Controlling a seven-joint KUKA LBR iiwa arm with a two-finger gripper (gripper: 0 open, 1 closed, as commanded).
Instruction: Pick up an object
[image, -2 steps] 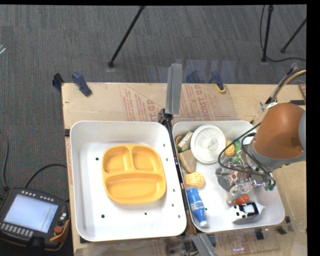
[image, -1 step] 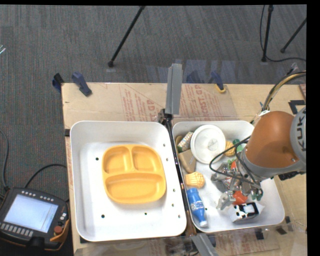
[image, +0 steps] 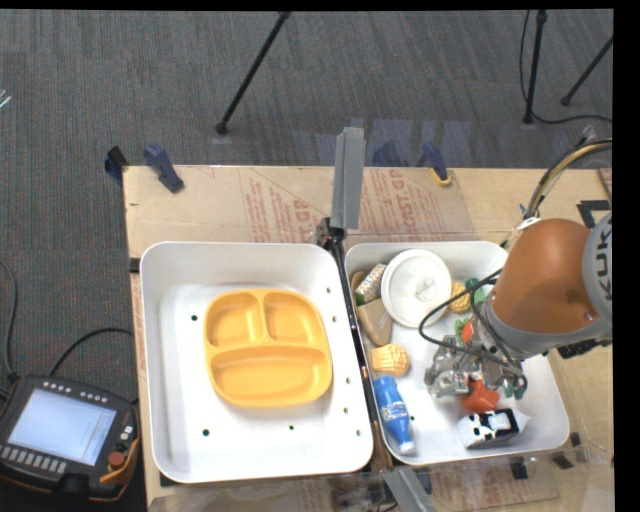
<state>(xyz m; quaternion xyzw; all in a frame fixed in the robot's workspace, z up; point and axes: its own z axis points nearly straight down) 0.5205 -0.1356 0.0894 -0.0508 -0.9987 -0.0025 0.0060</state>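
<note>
My gripper (image: 470, 378) hangs low in the right bin (image: 440, 455), below the orange wrist band, over a small red-orange object (image: 482, 396) near the bin's lower right. A black-and-white toy (image: 492, 426) lies just below it. A blue bottle (image: 393, 410) rests along the bin's left wall, with a yellow corn cob (image: 390, 358) above it. A white round lid (image: 418, 285) sits toward the back, beside a striped item (image: 370, 283) and a tan piece (image: 376, 322).
The left bin (image: 170, 430) holds a yellow divided plate (image: 268, 346). A grey divider post (image: 347, 190) rises between the bins at the back. A teach pendant (image: 65, 435) lies on the floor at lower left. Cables loop around the wrist.
</note>
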